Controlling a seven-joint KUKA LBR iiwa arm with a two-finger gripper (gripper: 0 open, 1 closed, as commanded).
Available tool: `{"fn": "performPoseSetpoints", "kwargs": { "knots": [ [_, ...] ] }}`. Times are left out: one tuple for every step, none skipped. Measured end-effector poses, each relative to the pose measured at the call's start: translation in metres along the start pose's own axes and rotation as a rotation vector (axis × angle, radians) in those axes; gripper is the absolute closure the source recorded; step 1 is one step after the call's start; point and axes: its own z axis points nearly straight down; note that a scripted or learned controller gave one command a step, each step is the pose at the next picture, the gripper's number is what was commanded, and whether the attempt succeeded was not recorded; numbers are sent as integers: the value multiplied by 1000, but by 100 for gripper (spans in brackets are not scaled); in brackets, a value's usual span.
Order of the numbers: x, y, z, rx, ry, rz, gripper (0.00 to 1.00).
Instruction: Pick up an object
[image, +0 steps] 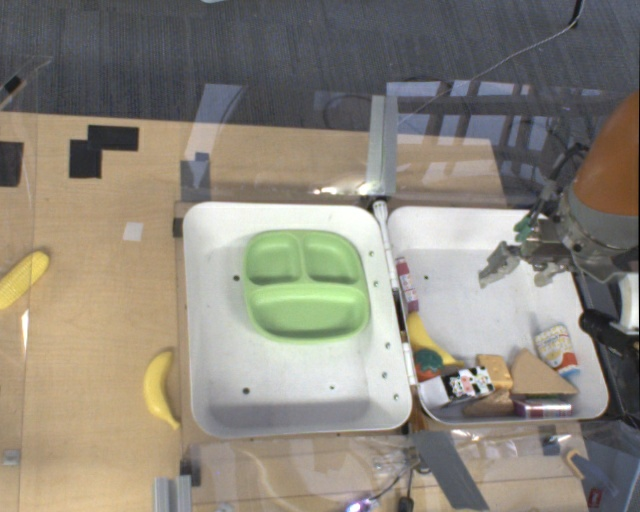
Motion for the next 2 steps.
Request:
{"fn": "performPoseSetpoints", "kwargs": {
  "knots": [
    [34,43,142,-4,-1,-118,0],
    [12,123,151,-5,-1,-95,0]
  ]
}}
